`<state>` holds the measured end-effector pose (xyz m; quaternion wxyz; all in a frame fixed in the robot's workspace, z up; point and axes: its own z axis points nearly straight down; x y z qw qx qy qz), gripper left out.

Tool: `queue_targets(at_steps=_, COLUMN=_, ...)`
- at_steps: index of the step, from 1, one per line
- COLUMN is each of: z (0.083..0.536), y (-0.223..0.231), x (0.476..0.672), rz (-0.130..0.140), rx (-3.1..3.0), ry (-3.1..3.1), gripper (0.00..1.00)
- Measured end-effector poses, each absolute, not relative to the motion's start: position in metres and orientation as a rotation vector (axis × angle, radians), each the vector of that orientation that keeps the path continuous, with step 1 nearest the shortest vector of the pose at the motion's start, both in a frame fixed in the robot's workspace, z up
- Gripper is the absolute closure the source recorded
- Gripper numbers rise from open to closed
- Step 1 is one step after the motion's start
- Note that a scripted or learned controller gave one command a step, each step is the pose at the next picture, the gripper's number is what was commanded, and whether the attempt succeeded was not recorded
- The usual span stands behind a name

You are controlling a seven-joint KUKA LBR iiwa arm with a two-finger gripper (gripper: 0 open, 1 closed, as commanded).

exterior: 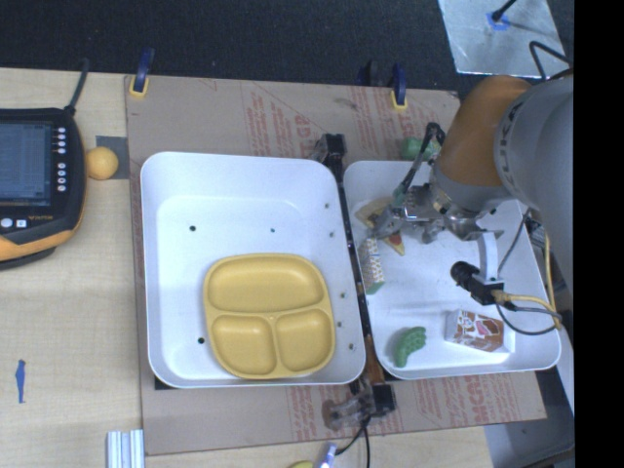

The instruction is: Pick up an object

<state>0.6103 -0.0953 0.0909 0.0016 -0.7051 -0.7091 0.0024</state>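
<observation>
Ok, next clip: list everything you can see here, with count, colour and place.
Bins: two, white, side by side on the bench.
Divided tray: one, yellow, in the left bin.
Green toy: one, green, near front of the right bin.
Small packet: one, brown and white, right bin's front right.
Small items: a few, mixed colours, right bin's left side, unclear what.
Ball: one, orange, left of the bins.
Handheld controller: one, black and orange, far left.
Arm: one, grey with orange band, over the right bin.
Gripper: one, above the small items.

No legible text anywhere.
</observation>
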Motion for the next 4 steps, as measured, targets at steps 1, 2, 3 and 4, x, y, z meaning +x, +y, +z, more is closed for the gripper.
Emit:
queue_targets(at_steps=1, z=0.094, y=-0.094, x=0.656, rz=0.001, rx=-2.217, ry=-2.223, gripper=0.00)
queue_targets(at_steps=2, z=0.093, y=-0.095, x=0.657, rz=0.000, rx=-2.217, ry=-2.223, gripper=0.00)
queue_targets(at_steps=3, z=0.092, y=-0.093, x=0.656, rz=0.002, rx=-2.216, ry=-2.222, gripper=0.00)
queue_targets(at_steps=4, z=0.105, y=-0.093, x=0.657, rz=0.002, rx=-2.213, ry=-2.224, gripper=1.00)
